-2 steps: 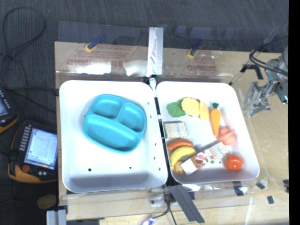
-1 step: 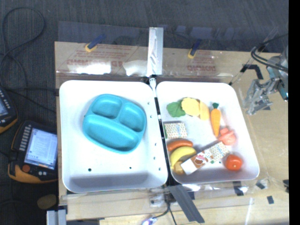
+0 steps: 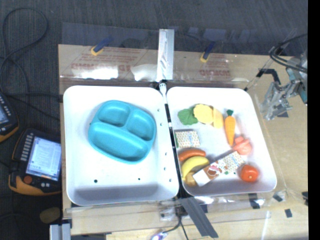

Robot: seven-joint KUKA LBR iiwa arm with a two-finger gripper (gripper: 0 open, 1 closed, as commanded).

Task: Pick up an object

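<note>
Orange is the colour to watch: your easiest target, by my reading, is the carrot in the right bin, lying towards its far right with its long axis running near-to-far and its green top at the far end. Your gripper hangs outside that bin, just beyond its right rim and towards the far corner, so the carrot lies to its left and slightly nearer. You cannot tell from this angle whether the jaws are apart or together; nothing shows between them.

Other candidates crowd the same bin: a tomato at the near right, a banana near the middle divider, a yellow piece beside a green leaf at the far side, and a long flat printed box lying diagonally. Its print is too small to read. The left bin holds a blue compartment plate. Red lettering on the board beyond the bins is unreadable.
</note>
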